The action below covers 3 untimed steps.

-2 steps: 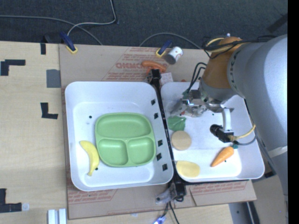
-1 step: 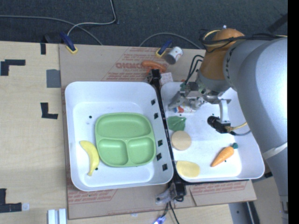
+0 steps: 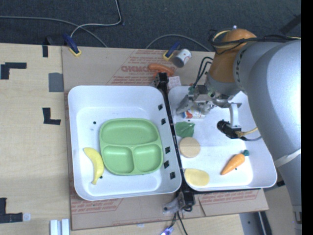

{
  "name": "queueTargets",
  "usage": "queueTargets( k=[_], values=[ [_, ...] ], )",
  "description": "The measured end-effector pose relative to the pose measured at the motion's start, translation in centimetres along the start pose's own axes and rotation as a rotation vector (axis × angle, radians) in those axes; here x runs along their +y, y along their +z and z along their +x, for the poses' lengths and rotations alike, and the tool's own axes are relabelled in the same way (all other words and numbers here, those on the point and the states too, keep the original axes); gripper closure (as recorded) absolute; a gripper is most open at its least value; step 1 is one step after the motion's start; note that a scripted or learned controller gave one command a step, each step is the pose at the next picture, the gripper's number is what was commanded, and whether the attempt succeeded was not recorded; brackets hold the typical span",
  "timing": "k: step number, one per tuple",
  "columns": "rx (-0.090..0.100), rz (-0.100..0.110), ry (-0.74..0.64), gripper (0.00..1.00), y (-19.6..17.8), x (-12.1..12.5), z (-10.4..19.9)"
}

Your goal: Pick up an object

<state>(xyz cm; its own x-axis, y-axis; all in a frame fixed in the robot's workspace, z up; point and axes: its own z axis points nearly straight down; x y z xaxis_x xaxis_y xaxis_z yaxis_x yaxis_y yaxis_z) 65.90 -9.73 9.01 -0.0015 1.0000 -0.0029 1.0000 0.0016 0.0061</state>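
Grey metal fills the right of the frame where the arm comes in, its two-finger gripper (image 3: 195, 103) low over the upper left corner of the right white bin (image 3: 254, 180). I cannot tell how its fingers stand, nor whether anything sits between them; the metalwork there is too cluttered to read.

Just under the gripper, at the bin's left wall, lies a small white item with red and blue marks (image 3: 191, 114), and below that a green leafy piece (image 3: 185, 129). My guess is the arm is at the reaching step, set over one of these two. What comes next would be a clean closing on one of them and a straight lift, and the divider wall close beside them leaves little room.

Further down the same bin lie a round tan disc (image 3: 190, 147), a pale yellow oval piece (image 3: 196, 177) and an orange toy carrot (image 3: 233, 163), well apart from the gripper. The left white bin (image 3: 78, 102) holds a green divided plastic tray (image 3: 131, 146) and a yellow toy banana (image 3: 95, 163) beside it.
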Motion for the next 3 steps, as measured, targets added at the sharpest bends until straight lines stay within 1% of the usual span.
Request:
queueTargets(
  k=[1, 2, 3],
  values=[
    [0.002, -0.004, -0.001, 1.0, -1.1, 0.2, 0.1],
    [0.003, -0.006, -0.002, 0.0, -1.2, 0.2, 0.2],
    [0.002, -0.004, -0.001, 0.0, -0.1, 1.3, -3.9]
  ],
)
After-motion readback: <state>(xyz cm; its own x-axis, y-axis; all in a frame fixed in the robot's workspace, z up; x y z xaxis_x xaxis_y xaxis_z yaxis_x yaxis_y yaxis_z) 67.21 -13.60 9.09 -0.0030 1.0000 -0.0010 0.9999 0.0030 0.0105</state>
